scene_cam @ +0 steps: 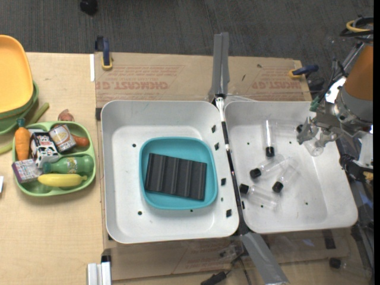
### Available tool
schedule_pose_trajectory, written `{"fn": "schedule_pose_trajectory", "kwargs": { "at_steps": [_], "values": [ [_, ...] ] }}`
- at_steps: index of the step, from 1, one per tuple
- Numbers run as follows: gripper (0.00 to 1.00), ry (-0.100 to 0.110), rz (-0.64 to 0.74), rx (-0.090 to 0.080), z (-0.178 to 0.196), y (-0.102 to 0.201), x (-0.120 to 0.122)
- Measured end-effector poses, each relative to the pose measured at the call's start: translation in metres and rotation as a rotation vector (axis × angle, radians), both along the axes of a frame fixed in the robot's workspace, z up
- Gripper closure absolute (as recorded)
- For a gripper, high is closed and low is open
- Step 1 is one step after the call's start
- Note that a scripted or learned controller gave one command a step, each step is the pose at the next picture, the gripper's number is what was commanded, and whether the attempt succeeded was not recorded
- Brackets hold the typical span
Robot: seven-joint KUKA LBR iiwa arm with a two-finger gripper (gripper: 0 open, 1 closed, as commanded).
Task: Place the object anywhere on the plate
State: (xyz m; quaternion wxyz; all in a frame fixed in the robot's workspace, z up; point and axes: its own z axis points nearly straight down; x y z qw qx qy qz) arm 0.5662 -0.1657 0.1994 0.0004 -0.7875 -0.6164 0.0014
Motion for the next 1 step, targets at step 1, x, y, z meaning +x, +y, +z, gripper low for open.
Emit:
{"fn": "schedule_pose_trajectory", "kwargs": {
  "at_steps": [1],
  "values": [
    [0.00, 0.000, 0.000, 0.000, 0.0001, 0.0000, 0.0000]
  ]
}}
